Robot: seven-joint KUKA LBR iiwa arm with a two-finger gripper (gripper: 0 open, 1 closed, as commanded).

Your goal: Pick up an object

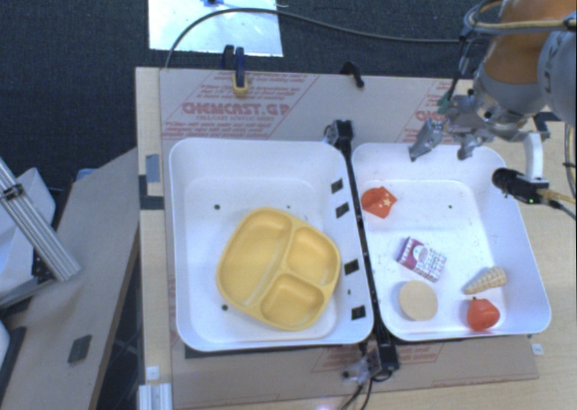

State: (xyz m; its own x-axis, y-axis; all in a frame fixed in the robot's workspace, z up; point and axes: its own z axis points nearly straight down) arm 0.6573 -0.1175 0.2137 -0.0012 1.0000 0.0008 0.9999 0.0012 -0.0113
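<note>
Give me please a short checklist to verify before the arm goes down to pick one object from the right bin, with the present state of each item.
1. End effector open: ok, the two fingers stand apart with nothing between them.
2. End effector above the right bin: ok, it hangs over the far rim.
3. Targets present: ok, a red piece, small carton, round tan disc, cone and red fruit lie in it.
4. Nearest target free: ok, the red piece lies alone.
5. Other targets spaced: not ok, the cone and the red fruit lie close together.
6. Height over the bin floor: cannot tell.
</note>
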